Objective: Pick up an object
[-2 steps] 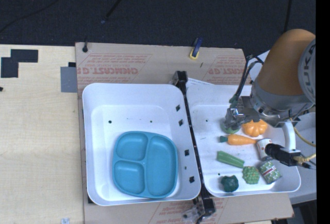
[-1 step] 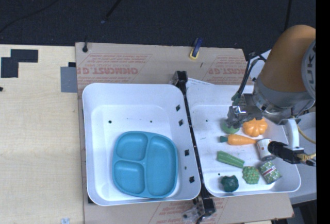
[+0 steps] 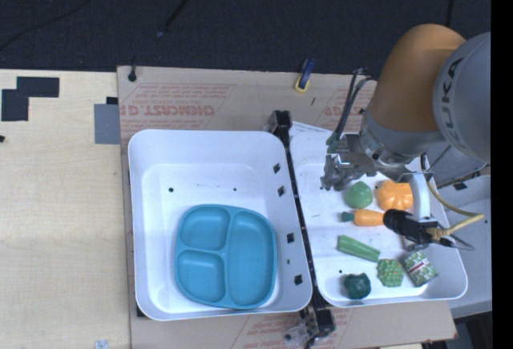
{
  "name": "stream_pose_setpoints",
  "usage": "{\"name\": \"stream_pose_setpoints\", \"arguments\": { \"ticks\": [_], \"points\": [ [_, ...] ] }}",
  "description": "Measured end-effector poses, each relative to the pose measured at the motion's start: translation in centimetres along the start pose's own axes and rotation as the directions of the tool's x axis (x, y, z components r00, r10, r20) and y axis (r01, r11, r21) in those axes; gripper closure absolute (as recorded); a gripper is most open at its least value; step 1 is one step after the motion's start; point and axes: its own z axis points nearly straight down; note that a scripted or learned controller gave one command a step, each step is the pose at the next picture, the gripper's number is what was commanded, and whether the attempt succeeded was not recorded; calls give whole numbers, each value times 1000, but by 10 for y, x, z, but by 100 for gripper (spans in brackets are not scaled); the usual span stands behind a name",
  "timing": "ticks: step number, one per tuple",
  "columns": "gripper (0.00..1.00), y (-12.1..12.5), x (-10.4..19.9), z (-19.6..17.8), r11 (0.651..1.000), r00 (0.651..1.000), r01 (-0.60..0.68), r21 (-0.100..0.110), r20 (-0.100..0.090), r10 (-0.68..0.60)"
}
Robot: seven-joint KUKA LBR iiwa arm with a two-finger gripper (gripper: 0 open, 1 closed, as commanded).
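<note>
My gripper [image 3: 334, 173] hangs low over the upper left part of the right bin [image 3: 318, 229], just left of a round green toy [image 3: 359, 195]. Beside that toy lies an orange pepper [image 3: 395, 196], and below it a small carrot [image 3: 369, 217]. Further toward the front of the bin lie a long green pod [image 3: 357, 247], a light green broccoli [image 3: 390, 272], a dark teal lump [image 3: 356, 286] and a green, white and red packet [image 3: 419, 267]. I see nothing held in the gripper.
The left bin [image 3: 160, 167] holds a blue divided plate [image 3: 225, 256]. A black clip divider [image 3: 290, 203] runs between the bins. The arm's orange band and grey wrist [image 3: 417, 91] overhang the right bin's upper right.
</note>
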Motion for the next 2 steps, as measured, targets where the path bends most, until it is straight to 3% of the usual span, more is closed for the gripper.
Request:
{"name": "stream_pose_setpoints", "arguments": {
  "ticks": [1,2],
  "points": [
    [100,3,21,17,1000,1000,-4,4,1,4],
    [100,0,17,15,1000,1000,-6,3,2,6]
  ]
}}
